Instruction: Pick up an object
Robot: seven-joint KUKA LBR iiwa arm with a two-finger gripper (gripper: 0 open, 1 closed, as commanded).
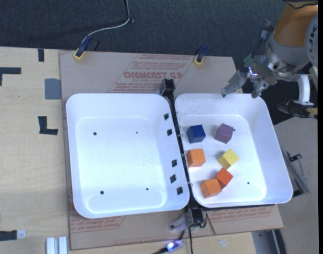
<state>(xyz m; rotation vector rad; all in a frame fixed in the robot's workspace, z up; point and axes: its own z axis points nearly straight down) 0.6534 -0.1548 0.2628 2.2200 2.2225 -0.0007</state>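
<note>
Two shallow white bins sit side by side on a desk covered by a brown cardboard sheet, seen from above at a slant. The left bin holds nothing visible but a few dark dots on its floor. The right bin holds six small blocks, clustered toward its middle. A blue cube and a purple cube lie side by side at the far end of the cluster. Below them sit an orange cube and a yellow cube. Nearest the camera, a red-orange block touches a larger orange block.

The grey arm with its orange band reaches in from the right. Its gripper hangs above the far right rim of the right bin, well apart from every block. The jaws look spread apart, two dark fingers splayed with nothing between them.

Judging by this, the pick is hardly begun. No block is lifted or touched, and all six rest on the bin floor. What remains is nearly everything: choosing a block, moving over it, descending, closing on it and lifting. The purple cube lies closest to the gripper.
</note>
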